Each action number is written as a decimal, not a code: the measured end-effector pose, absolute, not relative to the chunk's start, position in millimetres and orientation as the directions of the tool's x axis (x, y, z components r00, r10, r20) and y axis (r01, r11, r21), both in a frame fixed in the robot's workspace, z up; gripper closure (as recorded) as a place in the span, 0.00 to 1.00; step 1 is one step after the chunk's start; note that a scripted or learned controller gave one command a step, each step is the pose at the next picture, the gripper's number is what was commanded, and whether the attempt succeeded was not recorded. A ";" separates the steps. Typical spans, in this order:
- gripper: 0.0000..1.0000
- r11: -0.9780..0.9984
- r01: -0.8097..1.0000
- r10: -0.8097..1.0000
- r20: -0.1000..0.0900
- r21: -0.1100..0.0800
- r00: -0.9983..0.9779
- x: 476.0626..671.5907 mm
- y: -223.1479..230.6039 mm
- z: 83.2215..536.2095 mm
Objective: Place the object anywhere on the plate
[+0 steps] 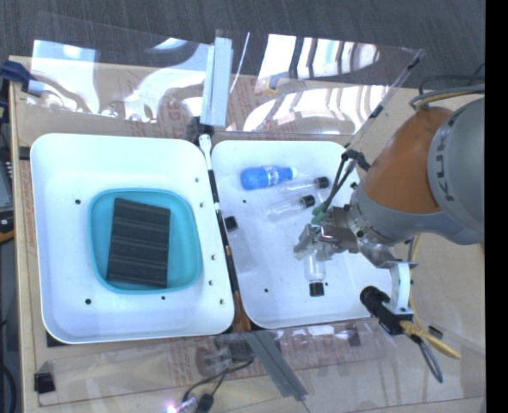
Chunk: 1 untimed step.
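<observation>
Where the two shallow white bins (47, 231) sit side by side on the tan bench (108, 372), over dark grey carpet (237, 3): square teal plastic plate (99, 256) in the left bin, bearing a dark ribbed rectangular block (139, 242). In the right bin, clear plastic bottle with blue label (267, 176), clear black-capped vials (314, 269). Two-finger gripper (312, 241) low over those vials; cannot tell how the jaws stand.

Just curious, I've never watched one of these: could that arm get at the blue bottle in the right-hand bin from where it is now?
Probably yes. The blue bottle lies in the open near the far wall of the right bin, with nothing on top of it. The gripper hangs over the same bin, beside clear vials.
</observation>
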<state>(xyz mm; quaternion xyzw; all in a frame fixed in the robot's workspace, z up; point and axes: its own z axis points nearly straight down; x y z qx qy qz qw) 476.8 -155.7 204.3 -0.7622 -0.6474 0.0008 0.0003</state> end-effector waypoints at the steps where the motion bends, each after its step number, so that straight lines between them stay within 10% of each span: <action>1: 0.00 -0.162 0.987 0.987 -0.001 -0.002 0.162 476.7 -155.7 204.4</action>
